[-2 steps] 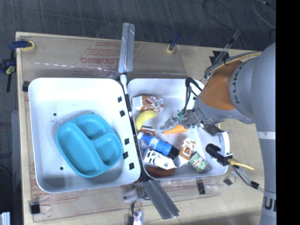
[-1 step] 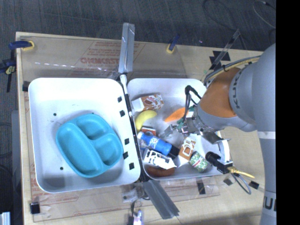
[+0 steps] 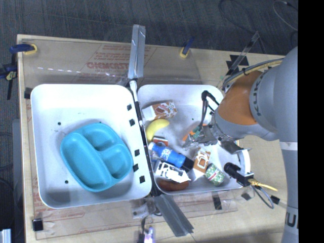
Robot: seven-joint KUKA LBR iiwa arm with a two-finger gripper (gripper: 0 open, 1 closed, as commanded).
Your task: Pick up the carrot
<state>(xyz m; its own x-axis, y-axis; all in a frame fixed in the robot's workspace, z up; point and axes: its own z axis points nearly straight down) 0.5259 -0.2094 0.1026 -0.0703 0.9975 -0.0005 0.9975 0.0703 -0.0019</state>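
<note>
- Worktop (image 3: 76, 59): pale wood-coloured surface carrying two shallow white bins side by side, with a grey metal bar (image 3: 135, 52) running up from the seam between them.
- Left bin (image 3: 45, 105): holds one blue divided tray (image 3: 97, 156), lying near the middle, tilted relative to the bin's walls.
- Right bin (image 3: 172, 92): cluttered with small items, mostly along its left and lower parts.
- Banana (image 3: 156, 128): yellow, close to the dividing wall of the right bin, just below a brown-and-white packet (image 3: 164, 109).
- Blue bottle (image 3: 169, 156): lying on its side below the banana; a black-and-white carton (image 3: 170, 171) lies just beneath it.
- Orange-and-white carton (image 3: 202, 159) and a green-topped small container (image 3: 214, 175): near the lower right of the right bin, close together.
- Carrot (image 3: 193, 134): small orange item near the centre of the right bin, directly beside the hand; contact cannot be confirmed.
- Arm (image 3: 248, 110): grey with an orange band, reaching in from the right over the right bin's right side.
- Hand (image 3: 201, 135): low in the right bin, next to the carrot. Its opening cannot be told; the parts are too small and cluttered to read.
</note>
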